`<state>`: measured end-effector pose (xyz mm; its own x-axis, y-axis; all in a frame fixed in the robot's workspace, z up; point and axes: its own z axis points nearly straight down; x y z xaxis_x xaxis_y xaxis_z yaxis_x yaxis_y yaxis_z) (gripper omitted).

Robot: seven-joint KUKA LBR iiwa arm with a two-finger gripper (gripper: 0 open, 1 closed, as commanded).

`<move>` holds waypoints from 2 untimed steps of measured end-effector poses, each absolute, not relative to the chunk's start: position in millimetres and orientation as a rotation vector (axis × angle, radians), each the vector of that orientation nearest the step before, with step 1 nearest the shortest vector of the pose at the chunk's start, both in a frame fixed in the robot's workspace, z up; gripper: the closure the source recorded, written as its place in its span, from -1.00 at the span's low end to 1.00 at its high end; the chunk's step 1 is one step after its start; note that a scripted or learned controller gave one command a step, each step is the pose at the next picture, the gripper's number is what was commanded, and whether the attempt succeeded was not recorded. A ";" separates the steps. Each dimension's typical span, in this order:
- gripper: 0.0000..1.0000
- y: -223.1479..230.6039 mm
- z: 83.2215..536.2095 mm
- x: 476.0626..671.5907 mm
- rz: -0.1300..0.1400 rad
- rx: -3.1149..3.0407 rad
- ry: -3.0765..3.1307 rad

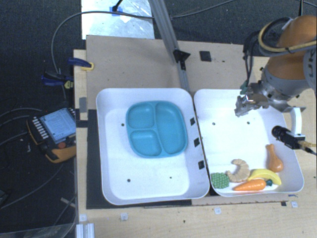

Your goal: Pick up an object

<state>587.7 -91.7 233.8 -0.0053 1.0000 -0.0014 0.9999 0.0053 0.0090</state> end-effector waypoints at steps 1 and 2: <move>1.00 -91.9 283.7 589.4 0.007 2.210 2.224; 1.00 -48.2 268.0 587.5 0.003 2.211 2.231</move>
